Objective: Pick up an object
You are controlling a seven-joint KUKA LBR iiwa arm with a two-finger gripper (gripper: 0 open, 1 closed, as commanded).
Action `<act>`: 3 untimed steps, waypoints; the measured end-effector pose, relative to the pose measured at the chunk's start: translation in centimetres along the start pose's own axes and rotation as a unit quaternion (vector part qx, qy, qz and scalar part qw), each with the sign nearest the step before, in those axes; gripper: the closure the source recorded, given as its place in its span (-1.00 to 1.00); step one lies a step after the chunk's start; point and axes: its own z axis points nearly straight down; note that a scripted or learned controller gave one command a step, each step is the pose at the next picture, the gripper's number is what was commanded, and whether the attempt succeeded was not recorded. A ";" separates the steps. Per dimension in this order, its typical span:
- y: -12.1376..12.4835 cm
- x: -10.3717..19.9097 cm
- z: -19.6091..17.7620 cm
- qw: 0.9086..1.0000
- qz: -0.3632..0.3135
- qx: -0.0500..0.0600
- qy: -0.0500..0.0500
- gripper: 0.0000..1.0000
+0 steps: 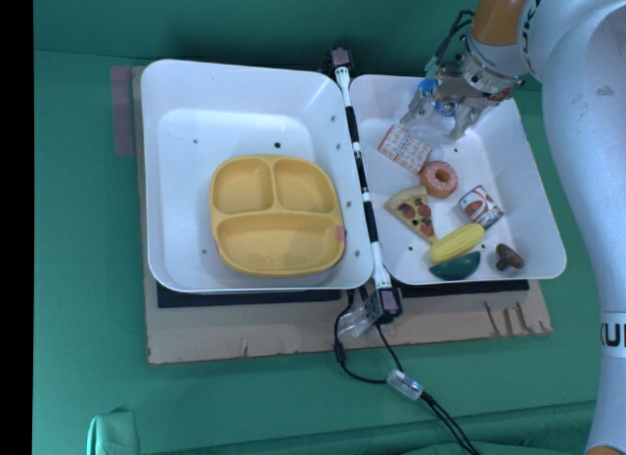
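Camera view has my gripper [437, 113] up in the far corner of the right bin [533, 155], its 2 fingers spread wide with nothing between them. The closest candidate is the checkered cracker box [404, 148], lying flat just toward the near-left of the fingertips, its long axis slanting from far-left to near-right. The donut [438, 179] sits just beyond it, so I'd judge a short shift that way lines me up.

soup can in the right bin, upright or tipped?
Tipped. The can lies on its side on the bin floor, its label facing up, one round end showing.
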 end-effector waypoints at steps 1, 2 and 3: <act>0.0 0.6 0.0 1.000 0.002 -0.001 -0.001 -1.00; 0.0 1.5 0.0 1.000 0.003 -0.001 -0.001 -1.00; 0.1 1.1 -0.1 1.000 0.000 -0.001 0.004 -1.00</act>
